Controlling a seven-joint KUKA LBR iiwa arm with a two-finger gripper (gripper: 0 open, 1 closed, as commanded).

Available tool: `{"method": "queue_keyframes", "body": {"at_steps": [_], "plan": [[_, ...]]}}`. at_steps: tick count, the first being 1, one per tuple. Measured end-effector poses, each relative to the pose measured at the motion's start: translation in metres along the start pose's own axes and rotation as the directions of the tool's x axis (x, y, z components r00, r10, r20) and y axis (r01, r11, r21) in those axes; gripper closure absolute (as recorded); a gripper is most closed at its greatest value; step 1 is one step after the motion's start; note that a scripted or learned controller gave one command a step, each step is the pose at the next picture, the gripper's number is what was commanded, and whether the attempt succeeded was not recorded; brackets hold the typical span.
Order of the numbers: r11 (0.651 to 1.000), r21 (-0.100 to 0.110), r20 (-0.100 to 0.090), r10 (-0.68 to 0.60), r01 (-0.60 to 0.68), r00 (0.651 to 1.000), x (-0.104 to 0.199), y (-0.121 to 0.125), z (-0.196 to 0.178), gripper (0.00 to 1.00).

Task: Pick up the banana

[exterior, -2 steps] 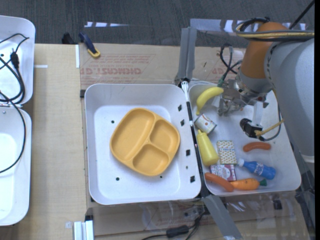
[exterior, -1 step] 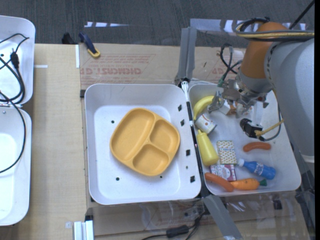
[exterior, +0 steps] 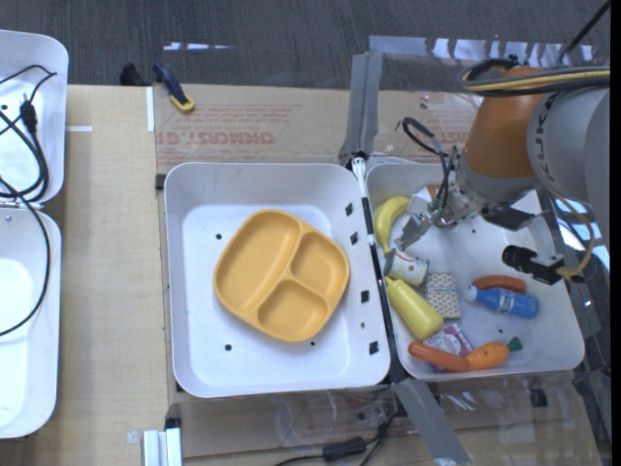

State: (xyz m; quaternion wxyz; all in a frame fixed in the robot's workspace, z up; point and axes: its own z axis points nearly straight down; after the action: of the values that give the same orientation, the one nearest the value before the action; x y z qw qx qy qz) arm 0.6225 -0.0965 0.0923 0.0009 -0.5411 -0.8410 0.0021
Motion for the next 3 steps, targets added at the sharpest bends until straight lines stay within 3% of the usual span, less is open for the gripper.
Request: {"method": "queue_keyframes", "body": {"at_steps": [1, 2, 3], "plan": [[0.991, -0.004, -0.001, 0.133, -0.133, 0.991, 0.000, -0.033, 0.000, 0.00], [0.892, 0.034, -0.009, 0.450, -0.450, 0.893, -0.025, 0.021, -0.001, 0.00], [0.800, 0.018, 0.006, 0.600, -0.600, 0.800, -0.016, 0.027, 0.000, 0.00]]}}
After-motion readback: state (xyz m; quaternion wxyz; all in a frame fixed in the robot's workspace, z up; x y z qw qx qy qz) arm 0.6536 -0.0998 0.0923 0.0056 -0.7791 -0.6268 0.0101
